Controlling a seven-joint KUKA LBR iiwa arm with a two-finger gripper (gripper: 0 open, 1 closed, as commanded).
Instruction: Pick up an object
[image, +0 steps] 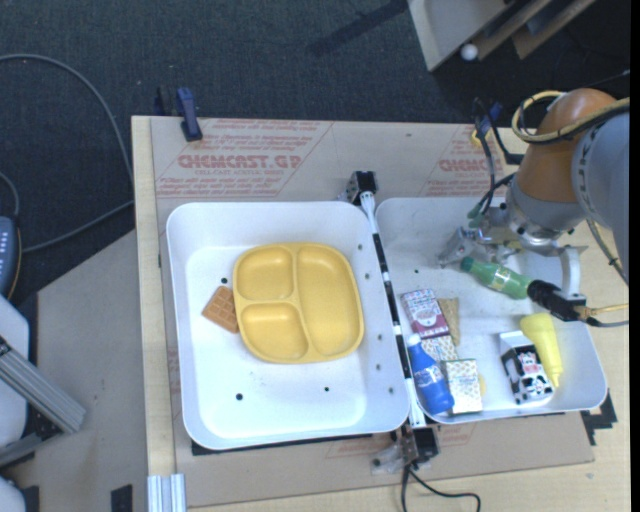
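Blue bottle lengthwise near front rim, green bottle slanting left-right under gripper; grip unclear

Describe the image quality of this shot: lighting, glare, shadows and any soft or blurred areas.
In the camera view, lighting is even and bright from overhead; the left white bin looks nearly washed out, with mild sheen on the yellow divided plate. Shadows are soft and short, as under the green bottle. The gripper area is slightly soft, and small package prints are too blurred to read.
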